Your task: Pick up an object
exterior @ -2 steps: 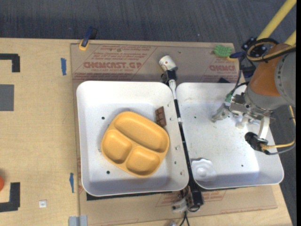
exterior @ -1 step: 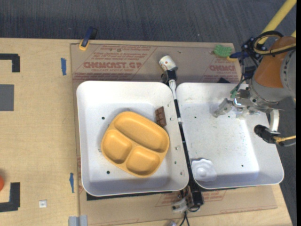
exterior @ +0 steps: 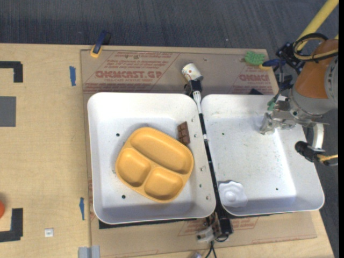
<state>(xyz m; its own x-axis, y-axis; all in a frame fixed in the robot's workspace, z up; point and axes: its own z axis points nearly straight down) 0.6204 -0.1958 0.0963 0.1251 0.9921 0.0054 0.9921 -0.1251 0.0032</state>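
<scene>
Brown cardboard sheeting (exterior: 161, 71) lies under two shallow white bins on a pale wood-grain bench (exterior: 43, 144), with dark grey carpet beyond the far edge. Red print on the cardboard reads roughly "CHEMCAST GP", repeated at the right; the smaller lines are illegible. Blue tape marks (exterior: 72, 75) and black corner marks (exterior: 15, 71) sit on the bench at the left.

Left bin (exterior: 102, 117) contains a yellow three-compartment tray (exterior: 155, 163), tilted across the floor, and a small brown block (exterior: 184, 133) just beside its upper right edge. Right bin (exterior: 258, 160) contains a white crumpled object (exterior: 232, 193) at its near left corner.

Gripper (exterior: 274, 123) stands over the right bin's far right area, well apart from all objects. Cannot tell its opening; nothing is visibly held.
</scene>
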